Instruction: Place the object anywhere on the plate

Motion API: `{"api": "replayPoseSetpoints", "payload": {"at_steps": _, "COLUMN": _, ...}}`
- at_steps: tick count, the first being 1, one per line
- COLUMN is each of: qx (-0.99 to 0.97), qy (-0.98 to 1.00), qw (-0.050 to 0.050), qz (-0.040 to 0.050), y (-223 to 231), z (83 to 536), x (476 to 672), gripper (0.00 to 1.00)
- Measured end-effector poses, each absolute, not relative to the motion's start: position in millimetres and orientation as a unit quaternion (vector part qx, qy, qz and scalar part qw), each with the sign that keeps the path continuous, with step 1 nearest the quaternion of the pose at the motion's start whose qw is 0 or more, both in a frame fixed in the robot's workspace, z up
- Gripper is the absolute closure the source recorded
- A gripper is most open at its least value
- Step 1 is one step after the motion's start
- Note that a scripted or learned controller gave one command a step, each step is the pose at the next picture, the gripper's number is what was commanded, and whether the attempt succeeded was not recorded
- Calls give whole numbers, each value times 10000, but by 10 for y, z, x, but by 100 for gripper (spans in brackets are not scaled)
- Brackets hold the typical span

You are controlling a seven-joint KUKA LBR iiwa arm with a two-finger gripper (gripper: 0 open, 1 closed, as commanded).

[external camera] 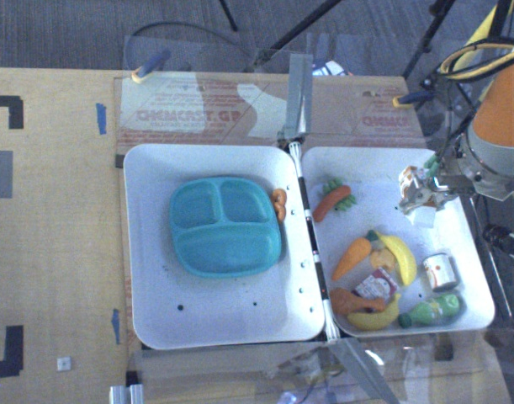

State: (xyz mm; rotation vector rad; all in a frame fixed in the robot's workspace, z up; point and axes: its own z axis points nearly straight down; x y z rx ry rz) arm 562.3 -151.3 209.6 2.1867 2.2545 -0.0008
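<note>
We see a robotics lab, not a home. Two shallow white plastic bins [147,251] sit side by side on a light wooden bench [46,225] marked with blue tape strips [101,118]. Black tripod legs [324,7] stand on grey carpet [88,15], and yellow and black cables [471,57] hang near the grey and orange robot arm [496,129].

Two bins are set side by side on the bench [55,251]. In the left bin [147,293] a plate [225,226] is placed, with a small toy [279,202] at its right edge. In the right bin [357,175] a carrot [351,257], a banana [399,257] and a can [439,271] are gathered toward the front, and the gripper [419,188] is positioned above the far right part.
</note>
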Motion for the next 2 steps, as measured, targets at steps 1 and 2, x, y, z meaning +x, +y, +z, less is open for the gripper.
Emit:
{"api": "replayPoseSetpoints", "payload": {"at_steps": 1, "qx": 6205, "qy": 7842, "qw": -8, "qz": -3, "y": -619, "z": 1843, "x": 5544, "gripper": 100}}
{"api": "replayPoseSetpoints", "payload": {"at_steps": 2, "qx": 6429, "qy": 7660, "qw": 0, "qz": 1, "y": 450, "z": 2080, "x": 5817, "gripper": 100}}
